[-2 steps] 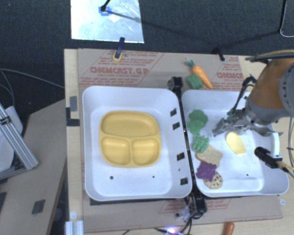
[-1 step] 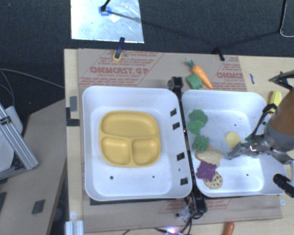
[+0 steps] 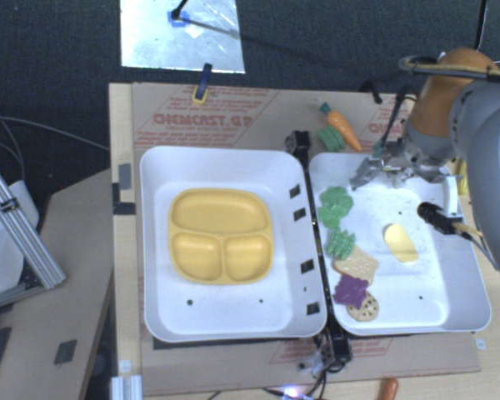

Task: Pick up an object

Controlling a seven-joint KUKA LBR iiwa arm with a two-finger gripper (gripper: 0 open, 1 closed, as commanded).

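We see the left bin (image 3: 154,248) holding a yellow divided plate (image 3: 221,234). The right bin (image 3: 462,294) holds toy food: green pieces (image 3: 336,204), a slice of bread (image 3: 356,266), a purple piece (image 3: 350,289), a cookie (image 3: 366,308) and a yellow piece (image 3: 400,242). The gripper (image 3: 368,173) hangs over the right bin's far end, holding nothing we can see; we cannot tell its fingers' state. A carrot (image 3: 339,123) lies outside.

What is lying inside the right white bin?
Inside the right white bin: two green toy foods, a tan slice, a purple piece, a brown cookie, a yellow piece. The arm covers its far corner.
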